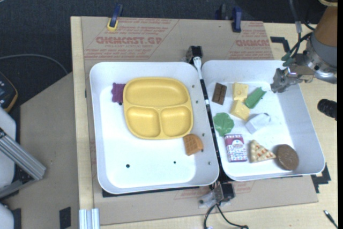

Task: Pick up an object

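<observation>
Nearest the lens: a black clamp with loose cables [221, 193] at the front edge of the table [86, 179], right where the two bins meet.

Then to the pickable things, all lying loose in the bins. Closest to the claw [280, 83]: a green block [255, 97], tilted, in the far part of the right bin [311, 131]. Just left of it, two yellow cheese pieces [240, 100], one behind the other, and a brown chocolate bar [219, 93] near the bin's left wall. Further forward: a green leafy piece [223, 123], a white-grey block [258, 122], a red and white carton [235, 148], a pizza slice [260, 152] and a round brown cookie [286, 157], the last two touching or very nearly so.

Hangs over the far right corner of the right bin, that claw, just right of the green block and apart from it. Cannot tell whether spread or pressed together: too small and dark against the wrist. Cannot make out anything gripped or touched.

Over in the left bin [102, 131]: a yellow divided plate [158, 106], a purple piece [117, 93] tucked against its left rim, and a brown bread-like chunk [193, 144] just beside its front right corner.
</observation>
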`<state>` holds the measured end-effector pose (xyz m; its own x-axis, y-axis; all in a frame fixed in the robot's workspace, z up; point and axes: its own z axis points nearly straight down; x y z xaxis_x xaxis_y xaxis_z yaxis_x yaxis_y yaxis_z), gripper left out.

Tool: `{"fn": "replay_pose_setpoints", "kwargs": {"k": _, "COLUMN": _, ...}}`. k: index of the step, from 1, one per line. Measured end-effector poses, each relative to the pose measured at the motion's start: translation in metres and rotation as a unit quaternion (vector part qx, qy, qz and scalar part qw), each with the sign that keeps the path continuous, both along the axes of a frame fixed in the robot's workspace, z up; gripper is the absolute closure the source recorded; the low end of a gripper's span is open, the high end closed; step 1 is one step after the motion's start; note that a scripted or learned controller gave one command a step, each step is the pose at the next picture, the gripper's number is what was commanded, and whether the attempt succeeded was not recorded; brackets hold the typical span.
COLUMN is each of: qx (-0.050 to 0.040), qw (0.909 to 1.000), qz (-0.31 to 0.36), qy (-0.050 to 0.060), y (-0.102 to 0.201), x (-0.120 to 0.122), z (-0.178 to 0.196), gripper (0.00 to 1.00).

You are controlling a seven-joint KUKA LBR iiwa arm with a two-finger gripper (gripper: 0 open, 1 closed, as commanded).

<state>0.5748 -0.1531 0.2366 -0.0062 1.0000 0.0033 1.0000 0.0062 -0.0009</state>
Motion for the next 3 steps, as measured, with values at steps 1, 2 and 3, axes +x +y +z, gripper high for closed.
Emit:
{"fn": "replay_pose_setpoints", "kwargs": {"k": 1, "qx": 0.0000, "qw": 1.0000, "qz": 0.000, "qy": 0.001, "y": 0.059, "x": -0.004, "z": -0.013, "gripper": 1.00}}
{"fn": "replay_pose_setpoints", "kwargs": {"k": 2, "qx": -0.0002, "qw": 1.0000, "qz": -0.001, "qy": 0.001, "y": 0.102, "x": -0.014, "z": -0.016, "gripper": 1.00}}
{"fn": "replay_pose_setpoints", "kwargs": {"k": 3, "qx": -0.0014, "qw": 1.0000, "qz": -0.002, "qy": 0.000, "y": 0.110, "x": -0.009, "z": -0.017, "gripper": 1.00}}
